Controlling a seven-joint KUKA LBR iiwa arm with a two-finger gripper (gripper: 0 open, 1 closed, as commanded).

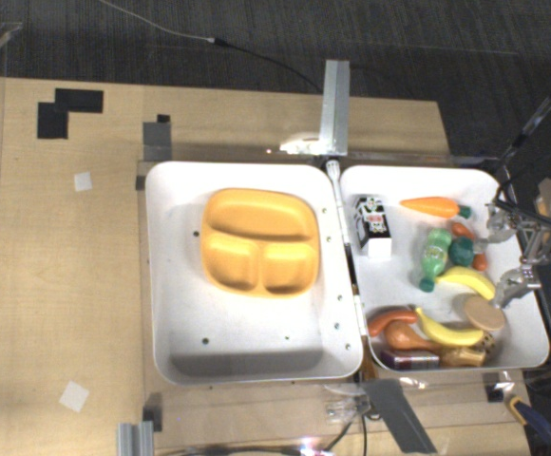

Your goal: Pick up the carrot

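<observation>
The desk point(57, 283), pale wood, fills the lower and left frame, nearest along the bottom edge; black cutouts mark its upper left, and small pale squares lie on its left side. Dark carpet point(256, 17) runs across the top, crossed by a thin cable point(161, 22).

The left bin point(176, 331) sits mid-frame. A yellow tray point(259, 240) with compartments lies in its upper middle, leaving bare white floor on every side, widest toward the lower edge. A metal post point(335, 107) stands at the top of the seam between the bins.

The right bin point(389, 274) is crowded along its lower and right sides. Open floor remains in its left middle and along the top rim. The carrot point(429, 206) lies flat in the upper part of this bin, orange tip pointing left, green end right, close to the top rim with bare floor to its left. A black-and-white box point(373, 224) stands near the left wall. Below the carrot are a green bottle point(434, 258), a teal piece point(462, 252), two bananas point(451, 331), and a brown disc point(483, 313).

The claw point(513, 255) hangs at the right rim of that bin, right of the carrot and apart from it; whether it is spread or pressed together I cannot tell.
</observation>
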